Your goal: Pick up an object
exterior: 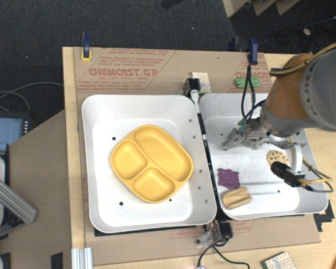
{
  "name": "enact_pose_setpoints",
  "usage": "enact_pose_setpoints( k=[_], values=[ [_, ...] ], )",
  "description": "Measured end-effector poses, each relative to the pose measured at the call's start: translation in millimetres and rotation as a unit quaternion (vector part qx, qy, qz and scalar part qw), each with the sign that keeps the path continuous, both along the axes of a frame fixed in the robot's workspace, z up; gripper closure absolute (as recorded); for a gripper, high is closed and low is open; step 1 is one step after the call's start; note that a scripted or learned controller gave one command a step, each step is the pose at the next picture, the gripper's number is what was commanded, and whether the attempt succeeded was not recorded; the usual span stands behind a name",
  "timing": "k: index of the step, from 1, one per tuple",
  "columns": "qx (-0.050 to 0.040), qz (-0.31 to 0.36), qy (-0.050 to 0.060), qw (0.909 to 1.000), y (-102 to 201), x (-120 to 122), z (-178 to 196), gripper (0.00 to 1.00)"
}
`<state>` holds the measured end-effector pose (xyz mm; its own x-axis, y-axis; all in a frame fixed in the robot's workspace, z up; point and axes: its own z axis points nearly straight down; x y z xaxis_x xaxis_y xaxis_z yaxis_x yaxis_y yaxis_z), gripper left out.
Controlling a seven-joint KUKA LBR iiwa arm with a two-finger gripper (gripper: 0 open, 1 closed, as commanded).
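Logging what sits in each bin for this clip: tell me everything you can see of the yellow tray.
The yellow tray is a glossy, plastic-looking dish with rounded corners, split by raised ridges into three compartments: one large and two smaller. It lies flat and right side up, turned at an angle, near the middle of the left bin. It rests on the bin's floor, and nothing else touches it.

The yellow divided plastic tray (151, 162) looks smooth and slightly glossy; the two white plastic bins (101, 206) look matt; the brown worktop (129, 72) resembles cardboard.
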<state>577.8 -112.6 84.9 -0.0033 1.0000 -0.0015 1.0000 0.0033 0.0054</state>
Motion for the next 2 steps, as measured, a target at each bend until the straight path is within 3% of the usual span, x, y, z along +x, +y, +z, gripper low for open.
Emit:
enact_pose_setpoints(
  k=[1,2],
  values=[
    [-0.0004,0.000,-0.001,1.0000,0.1,54.8,0.3,0.00],
    [0.0002,-0.001,0.002,1.0000,-0.1,52.2,0.0,0.00]
  ],
)
